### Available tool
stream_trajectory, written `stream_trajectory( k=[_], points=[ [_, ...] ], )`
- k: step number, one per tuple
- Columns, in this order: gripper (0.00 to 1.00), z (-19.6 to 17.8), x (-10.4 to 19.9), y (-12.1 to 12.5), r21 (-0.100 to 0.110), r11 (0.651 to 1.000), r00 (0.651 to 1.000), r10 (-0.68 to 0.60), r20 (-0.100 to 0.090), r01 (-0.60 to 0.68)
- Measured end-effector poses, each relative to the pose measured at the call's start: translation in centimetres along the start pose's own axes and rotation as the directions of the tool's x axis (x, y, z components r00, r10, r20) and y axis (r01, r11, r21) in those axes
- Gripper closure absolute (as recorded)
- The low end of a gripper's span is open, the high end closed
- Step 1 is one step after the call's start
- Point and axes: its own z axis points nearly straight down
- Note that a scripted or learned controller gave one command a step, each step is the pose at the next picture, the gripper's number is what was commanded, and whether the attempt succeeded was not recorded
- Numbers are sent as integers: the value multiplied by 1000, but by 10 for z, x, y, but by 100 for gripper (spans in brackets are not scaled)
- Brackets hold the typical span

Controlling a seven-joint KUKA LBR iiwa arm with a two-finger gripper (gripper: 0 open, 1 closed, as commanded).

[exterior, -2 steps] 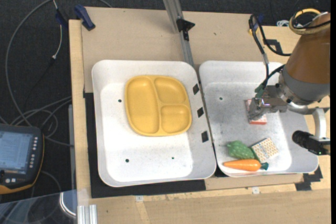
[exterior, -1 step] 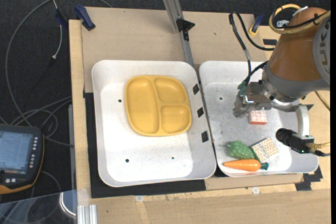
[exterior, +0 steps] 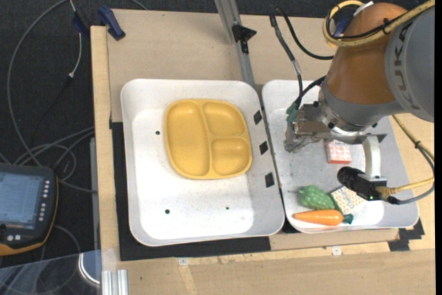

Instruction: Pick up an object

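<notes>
Looking down on the bench, we see two white bins side by side: the left bin fills the middle of the frame and the right bin sits at the right. A yellow divided plate with three compartments lies in the upper middle of the left bin. The arm, grey with its orange band, comes in from the upper right and hangs over the right bin, and its gripper points down near that bin's upper left part, close to the wall shared with the left bin. We cannot tell how the pincer stands, and we see nothing between its tips. Low in the right bin lie an orange carrot along the bottom edge, a green bumpy object just above it, a patterned card beside them, and a small pink and white box higher up, just right of the gripper.
</notes>
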Motion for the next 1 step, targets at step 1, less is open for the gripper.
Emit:
stream_trajectory(
  k=[1],
  points=[
    [100, 9, 50, 0, 6, 1000, 1000, 1, 0, -1]
  ],
)
